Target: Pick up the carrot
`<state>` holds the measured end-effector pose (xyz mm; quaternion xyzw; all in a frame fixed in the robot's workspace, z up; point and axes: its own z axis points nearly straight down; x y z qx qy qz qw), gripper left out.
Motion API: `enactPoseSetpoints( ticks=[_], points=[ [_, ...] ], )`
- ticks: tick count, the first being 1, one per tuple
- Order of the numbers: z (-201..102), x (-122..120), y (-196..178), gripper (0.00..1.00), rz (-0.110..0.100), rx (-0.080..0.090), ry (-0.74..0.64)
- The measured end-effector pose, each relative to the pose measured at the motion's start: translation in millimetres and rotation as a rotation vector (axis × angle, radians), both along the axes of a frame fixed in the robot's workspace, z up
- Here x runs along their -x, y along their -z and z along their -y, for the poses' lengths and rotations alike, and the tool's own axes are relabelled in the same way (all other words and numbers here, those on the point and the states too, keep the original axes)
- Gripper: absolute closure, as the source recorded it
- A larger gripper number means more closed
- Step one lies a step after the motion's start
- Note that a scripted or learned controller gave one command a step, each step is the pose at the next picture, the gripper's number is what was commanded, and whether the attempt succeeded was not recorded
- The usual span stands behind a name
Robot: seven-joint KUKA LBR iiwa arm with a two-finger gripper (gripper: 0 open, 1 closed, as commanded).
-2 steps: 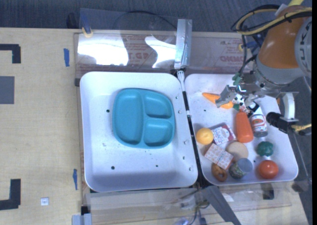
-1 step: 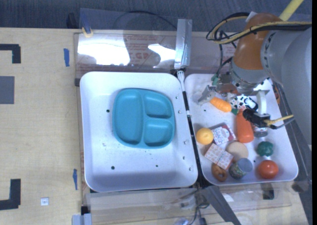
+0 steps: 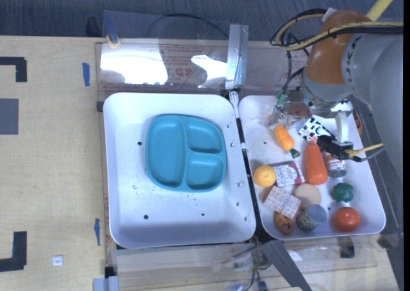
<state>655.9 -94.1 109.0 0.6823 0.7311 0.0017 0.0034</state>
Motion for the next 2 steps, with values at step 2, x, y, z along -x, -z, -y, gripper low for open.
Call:
enactPoseSetpoints(
  ticks=[2],
  points=[
    [-15.8, -13.5, -100.6, 1.00, 0.004, -0.001, 0.049]
  ],
)
